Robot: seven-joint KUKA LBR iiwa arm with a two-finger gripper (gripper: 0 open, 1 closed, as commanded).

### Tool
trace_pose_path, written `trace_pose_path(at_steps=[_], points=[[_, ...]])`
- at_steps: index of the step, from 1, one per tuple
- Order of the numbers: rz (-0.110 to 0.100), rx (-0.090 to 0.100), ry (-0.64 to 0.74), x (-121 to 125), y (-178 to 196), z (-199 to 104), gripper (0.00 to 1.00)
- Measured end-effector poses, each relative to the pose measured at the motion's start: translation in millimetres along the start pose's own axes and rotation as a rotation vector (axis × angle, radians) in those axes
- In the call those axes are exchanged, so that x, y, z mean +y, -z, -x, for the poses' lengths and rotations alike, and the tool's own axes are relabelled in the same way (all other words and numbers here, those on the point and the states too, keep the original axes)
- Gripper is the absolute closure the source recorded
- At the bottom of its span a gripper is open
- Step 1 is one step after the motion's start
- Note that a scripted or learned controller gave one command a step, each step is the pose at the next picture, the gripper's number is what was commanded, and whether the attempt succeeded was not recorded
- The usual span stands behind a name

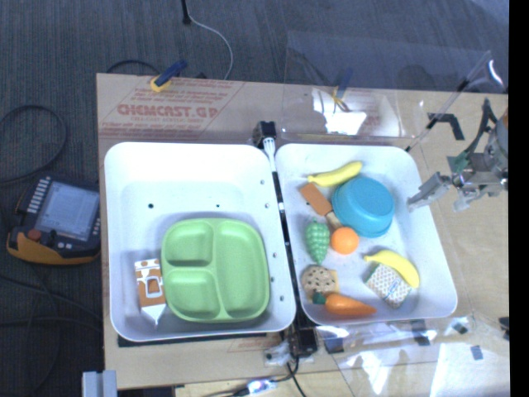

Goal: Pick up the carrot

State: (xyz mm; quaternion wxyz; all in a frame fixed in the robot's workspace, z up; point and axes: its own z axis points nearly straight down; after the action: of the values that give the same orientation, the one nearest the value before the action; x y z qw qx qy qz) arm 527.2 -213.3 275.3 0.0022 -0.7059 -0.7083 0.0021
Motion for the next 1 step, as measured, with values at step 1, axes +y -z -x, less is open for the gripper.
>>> trace_pose_path(at_steps=[1], points=[[0.007, -0.002, -0.157, 9.9, -183.1, -53.7, 0.0]])
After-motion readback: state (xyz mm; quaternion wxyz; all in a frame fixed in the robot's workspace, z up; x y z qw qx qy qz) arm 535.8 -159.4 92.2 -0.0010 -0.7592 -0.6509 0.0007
